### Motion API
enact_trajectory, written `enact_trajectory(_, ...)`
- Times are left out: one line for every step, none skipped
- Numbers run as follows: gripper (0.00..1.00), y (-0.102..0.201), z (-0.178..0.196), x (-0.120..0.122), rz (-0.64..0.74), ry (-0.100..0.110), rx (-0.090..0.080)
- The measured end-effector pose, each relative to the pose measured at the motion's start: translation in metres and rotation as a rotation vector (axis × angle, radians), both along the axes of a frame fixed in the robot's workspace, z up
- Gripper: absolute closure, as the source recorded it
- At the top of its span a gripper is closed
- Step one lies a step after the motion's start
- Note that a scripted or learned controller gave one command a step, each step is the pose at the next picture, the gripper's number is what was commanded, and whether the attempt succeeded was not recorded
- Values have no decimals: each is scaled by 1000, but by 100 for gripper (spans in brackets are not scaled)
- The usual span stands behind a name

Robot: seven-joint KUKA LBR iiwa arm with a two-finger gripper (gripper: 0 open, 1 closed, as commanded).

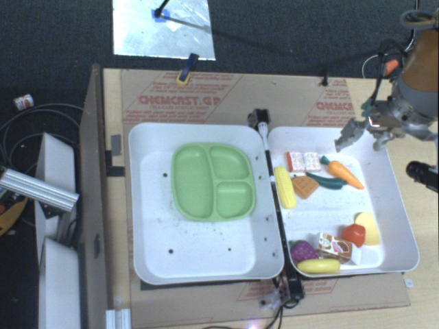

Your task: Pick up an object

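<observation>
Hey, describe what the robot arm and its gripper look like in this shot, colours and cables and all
The arm is bulky and rounded, tan-grey, with a grey metal wrist section below it. A small orange part sits at its upper left, and thin dark cables loop around that side. The gripper is grey metal with two pale, blunt fingers, and a small reddish-white marking shows on its body.

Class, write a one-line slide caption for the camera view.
End effector open above the right bin of toy food; green divided plate in the left bin.
</observation>
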State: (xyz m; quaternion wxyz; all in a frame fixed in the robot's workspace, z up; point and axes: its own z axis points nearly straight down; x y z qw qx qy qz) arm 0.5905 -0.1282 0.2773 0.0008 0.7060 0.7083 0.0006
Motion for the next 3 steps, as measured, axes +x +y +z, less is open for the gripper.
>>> enact_trajectory(0, -37, -88, 21, -4, 3, -1)
enact_trajectory(0, -47, -198, 24, -3, 5, 1)
enact_trajectory(100, -47, -181, 27, -1, -4, -1)
